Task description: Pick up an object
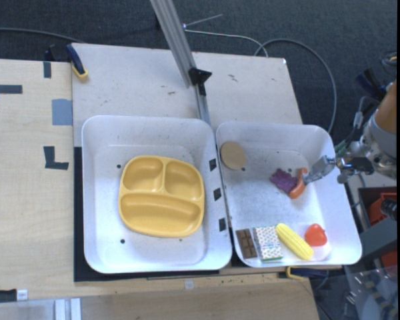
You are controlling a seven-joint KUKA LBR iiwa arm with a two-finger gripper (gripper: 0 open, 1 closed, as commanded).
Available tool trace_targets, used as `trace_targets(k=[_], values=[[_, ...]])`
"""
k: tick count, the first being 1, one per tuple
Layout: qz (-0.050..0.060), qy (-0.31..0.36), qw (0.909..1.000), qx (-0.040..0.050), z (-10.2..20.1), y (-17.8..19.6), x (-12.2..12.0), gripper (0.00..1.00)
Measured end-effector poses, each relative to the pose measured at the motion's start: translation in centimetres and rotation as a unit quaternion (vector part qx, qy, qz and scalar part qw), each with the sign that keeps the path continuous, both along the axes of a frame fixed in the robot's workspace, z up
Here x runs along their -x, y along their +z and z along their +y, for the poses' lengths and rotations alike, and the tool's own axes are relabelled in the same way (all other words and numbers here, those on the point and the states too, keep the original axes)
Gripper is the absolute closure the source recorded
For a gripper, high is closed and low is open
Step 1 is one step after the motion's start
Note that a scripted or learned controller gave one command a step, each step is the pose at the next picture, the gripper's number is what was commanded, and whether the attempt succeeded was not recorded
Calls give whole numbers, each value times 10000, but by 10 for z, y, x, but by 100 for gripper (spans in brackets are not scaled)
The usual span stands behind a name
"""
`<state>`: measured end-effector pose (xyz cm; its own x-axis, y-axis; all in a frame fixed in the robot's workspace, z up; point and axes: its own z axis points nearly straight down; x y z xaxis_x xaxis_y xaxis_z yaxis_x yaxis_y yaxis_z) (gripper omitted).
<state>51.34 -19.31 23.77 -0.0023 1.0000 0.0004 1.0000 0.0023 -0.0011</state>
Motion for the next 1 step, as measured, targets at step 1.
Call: trace_targets(k=[1], values=[[-7,-7,10000,7,17,-149,13,0]])
